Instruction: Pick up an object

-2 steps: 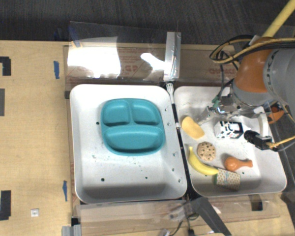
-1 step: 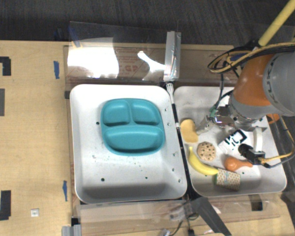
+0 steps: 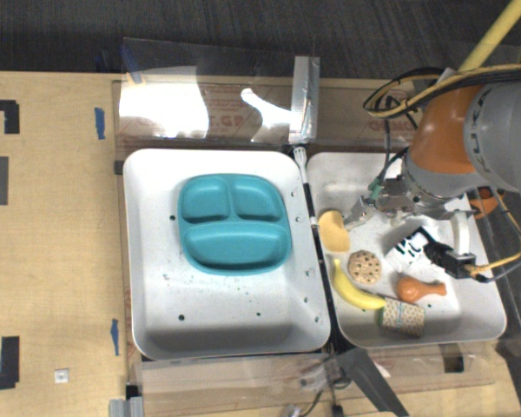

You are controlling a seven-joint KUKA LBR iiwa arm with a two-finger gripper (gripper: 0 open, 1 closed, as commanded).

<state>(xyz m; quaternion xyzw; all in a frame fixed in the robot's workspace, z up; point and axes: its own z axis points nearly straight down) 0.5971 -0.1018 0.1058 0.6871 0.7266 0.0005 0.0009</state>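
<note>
The right white bin (image 3: 482, 320) holds several small objects. A pale orange rounded piece (image 3: 333, 230) lies at its left wall, with a round speckled cookie (image 3: 364, 268) beside it. A yellow banana (image 3: 356, 290) curves along the front left. An orange drumstick (image 3: 421, 289) and a short patterned cylinder (image 3: 403, 317) lie near the front. A black and white item (image 3: 413, 247) sits in the middle. My gripper (image 3: 375, 201) hangs low over the bin's back left part, just right of the pale orange piece and above the cookie. Nothing shows in its grasp.
The left white bin (image 3: 156, 302) bears a teal divided plate (image 3: 234, 222). A clear plastic wall and a metal post (image 3: 303, 98) stand behind the bins. The grey arm with its orange band (image 3: 443, 137) and its cables cover the right bin's back right.
</note>
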